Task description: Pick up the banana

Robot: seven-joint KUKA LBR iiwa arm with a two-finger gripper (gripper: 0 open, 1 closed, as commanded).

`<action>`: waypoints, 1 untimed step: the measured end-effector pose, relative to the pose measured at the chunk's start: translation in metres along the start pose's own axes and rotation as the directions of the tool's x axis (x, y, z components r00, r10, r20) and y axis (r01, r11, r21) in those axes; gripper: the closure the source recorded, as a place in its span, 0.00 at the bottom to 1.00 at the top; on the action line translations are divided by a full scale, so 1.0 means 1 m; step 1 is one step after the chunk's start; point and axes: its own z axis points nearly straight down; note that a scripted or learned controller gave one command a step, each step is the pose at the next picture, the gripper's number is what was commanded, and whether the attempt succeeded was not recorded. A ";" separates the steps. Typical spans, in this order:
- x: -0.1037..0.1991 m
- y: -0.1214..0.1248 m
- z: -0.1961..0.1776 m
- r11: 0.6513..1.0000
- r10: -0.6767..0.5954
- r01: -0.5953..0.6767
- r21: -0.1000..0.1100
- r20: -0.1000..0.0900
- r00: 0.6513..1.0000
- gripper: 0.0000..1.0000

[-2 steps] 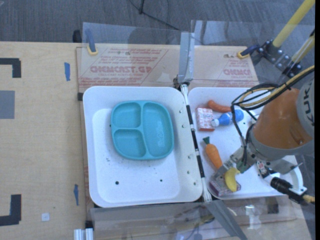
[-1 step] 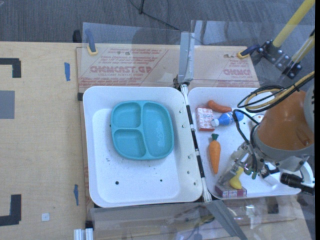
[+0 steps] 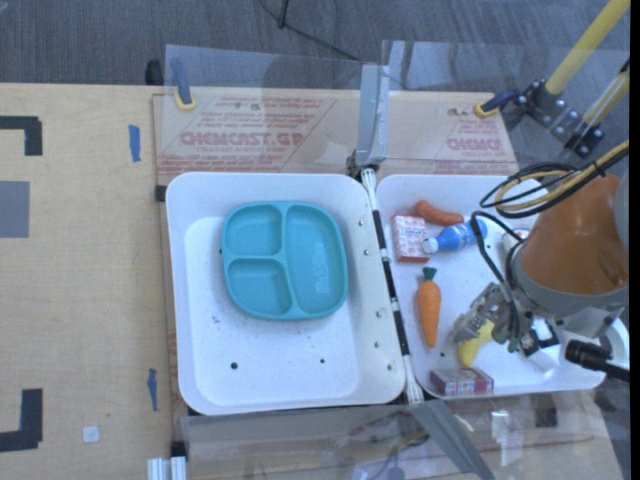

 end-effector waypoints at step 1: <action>-0.002 0.000 -0.010 1.000 0.005 -0.005 -0.004 0.004 1.000 1.00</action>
